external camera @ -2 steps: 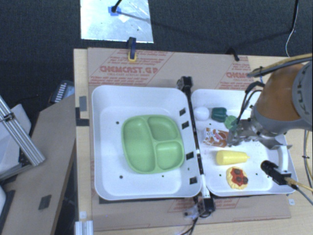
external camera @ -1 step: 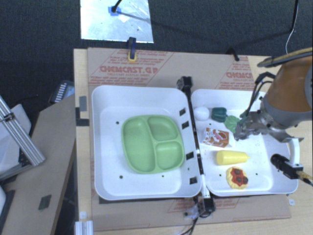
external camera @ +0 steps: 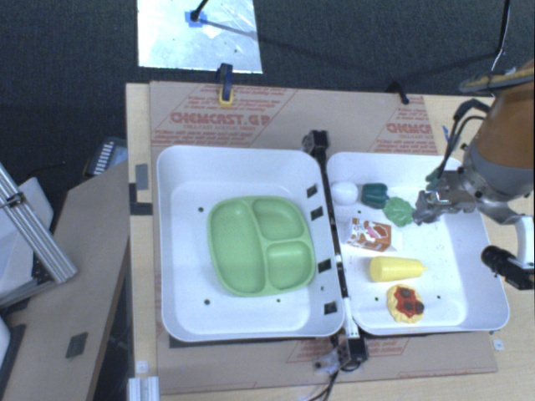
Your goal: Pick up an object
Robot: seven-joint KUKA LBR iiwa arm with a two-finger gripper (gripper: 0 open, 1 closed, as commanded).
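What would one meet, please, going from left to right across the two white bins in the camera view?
Green divided plate in the left bin → white ball → dark green pepper → light green leafy piece → gripper, at the leafy piece's right edge.

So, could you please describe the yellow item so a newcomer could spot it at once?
Look in the right-hand white bin. Toward its near edge lies a yellow cone-like piece, between the printed packet and the round red-topped pizza toy. It is the one plain yellow, elongated item there.
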